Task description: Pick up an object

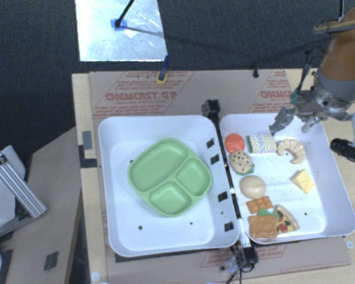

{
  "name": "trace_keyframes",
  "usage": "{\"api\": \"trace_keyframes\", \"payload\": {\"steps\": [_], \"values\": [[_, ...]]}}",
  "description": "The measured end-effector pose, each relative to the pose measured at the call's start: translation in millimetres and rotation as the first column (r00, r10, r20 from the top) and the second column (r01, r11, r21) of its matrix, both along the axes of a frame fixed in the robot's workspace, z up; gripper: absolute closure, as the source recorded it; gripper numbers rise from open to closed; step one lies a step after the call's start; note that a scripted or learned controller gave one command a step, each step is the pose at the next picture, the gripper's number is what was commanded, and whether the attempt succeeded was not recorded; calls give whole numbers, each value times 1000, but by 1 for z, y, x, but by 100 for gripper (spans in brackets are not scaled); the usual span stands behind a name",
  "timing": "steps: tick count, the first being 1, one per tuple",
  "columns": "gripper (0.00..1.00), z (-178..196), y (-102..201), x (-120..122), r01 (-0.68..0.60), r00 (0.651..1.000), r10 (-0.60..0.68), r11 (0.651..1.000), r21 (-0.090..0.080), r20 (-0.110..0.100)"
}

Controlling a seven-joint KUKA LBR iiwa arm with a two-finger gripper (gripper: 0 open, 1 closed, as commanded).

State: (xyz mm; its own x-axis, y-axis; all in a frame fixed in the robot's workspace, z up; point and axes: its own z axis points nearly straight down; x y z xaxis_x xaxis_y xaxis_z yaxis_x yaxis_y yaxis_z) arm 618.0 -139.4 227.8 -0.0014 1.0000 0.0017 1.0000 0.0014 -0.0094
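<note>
The right bin holds several toy foods: a red tomato, a green-and-white sprinkled wafer, a croissant, a chocolate-chip cookie, a yellow cheese wedge, a beige egg-shaped bun, an orange cracker, a sandwich and a pizza slice. My gripper hangs open above the bin's far edge, just beyond the croissant and the wafer, with nothing between its fingers.
The left bin holds a green three-compartment plate. A black divider with clips runs between the bins. A shiny metal sheet lies beyond the bench.
</note>
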Motion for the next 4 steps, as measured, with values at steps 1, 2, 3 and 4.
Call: {"api": "trace_keyframes", "payload": {"steps": [1,2,3,4], "values": [[0,7,0,2,-2,1000,2,1000,-2,11],[0,-55,5,1,-1,1000,1,1000,-1,6],[0,-102,-2,-3,0,1000,0,1000,-1,7],[0,-145,-2,-2,0,1000,0,1000,-1,8]]}}
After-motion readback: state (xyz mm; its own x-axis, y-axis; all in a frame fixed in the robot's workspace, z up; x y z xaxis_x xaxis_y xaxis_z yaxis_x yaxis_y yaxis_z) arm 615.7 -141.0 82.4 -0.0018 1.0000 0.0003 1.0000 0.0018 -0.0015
